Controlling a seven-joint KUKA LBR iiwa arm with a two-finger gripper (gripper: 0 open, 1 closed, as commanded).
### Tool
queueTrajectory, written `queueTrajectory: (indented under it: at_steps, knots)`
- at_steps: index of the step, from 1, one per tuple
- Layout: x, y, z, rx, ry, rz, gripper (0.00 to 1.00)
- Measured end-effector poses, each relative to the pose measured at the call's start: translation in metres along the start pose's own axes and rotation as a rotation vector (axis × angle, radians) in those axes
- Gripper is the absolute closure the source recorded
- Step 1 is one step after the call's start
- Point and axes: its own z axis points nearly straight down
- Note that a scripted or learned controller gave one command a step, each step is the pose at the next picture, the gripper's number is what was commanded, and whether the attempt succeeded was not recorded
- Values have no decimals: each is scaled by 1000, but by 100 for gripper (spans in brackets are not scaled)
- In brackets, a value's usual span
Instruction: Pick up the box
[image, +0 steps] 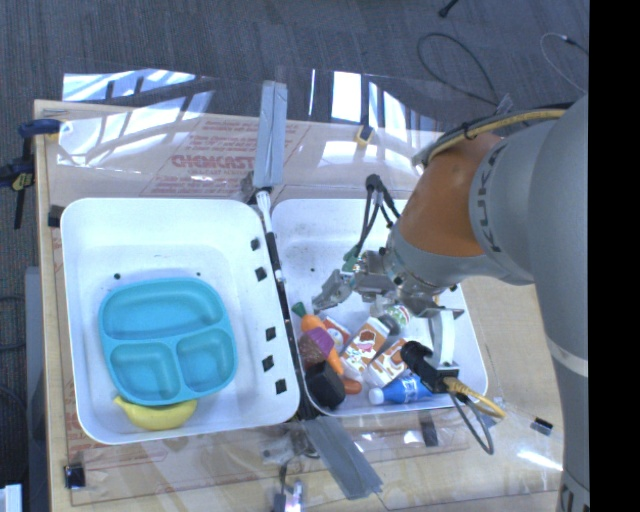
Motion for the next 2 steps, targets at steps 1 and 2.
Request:
queueTrajectory:
  at_steps: [1,2]
  knots:
    - [-26,-7,82,-26,0,114,0]
    - [-24,-33,47,-3,0,-67,0]
